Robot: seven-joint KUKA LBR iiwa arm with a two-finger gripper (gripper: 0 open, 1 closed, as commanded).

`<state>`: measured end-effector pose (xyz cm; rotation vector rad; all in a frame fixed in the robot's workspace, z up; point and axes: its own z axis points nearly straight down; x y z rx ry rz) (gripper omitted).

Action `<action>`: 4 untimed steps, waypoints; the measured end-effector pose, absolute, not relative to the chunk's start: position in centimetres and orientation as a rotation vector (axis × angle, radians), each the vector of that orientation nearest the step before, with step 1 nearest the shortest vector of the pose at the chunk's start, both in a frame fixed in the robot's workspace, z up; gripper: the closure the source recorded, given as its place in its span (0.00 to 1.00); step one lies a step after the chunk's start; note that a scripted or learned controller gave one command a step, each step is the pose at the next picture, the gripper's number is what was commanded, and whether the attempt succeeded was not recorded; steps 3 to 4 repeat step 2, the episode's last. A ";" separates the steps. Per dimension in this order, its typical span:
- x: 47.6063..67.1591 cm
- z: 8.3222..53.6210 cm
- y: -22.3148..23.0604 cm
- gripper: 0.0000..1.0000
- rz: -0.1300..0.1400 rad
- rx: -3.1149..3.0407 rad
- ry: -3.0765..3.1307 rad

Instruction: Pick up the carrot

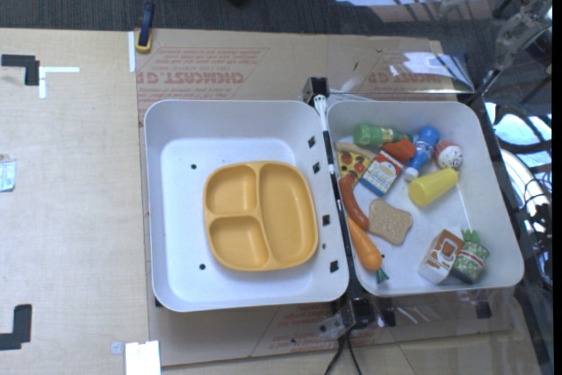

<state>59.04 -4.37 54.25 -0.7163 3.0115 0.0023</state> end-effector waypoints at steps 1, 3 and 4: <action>59.3 55.1 -4.4 1.00 0.003 -0.712 3.005; 59.3 55.1 -4.4 0.00 0.003 -0.712 3.006; 59.3 55.1 -4.4 0.00 0.003 -0.712 3.006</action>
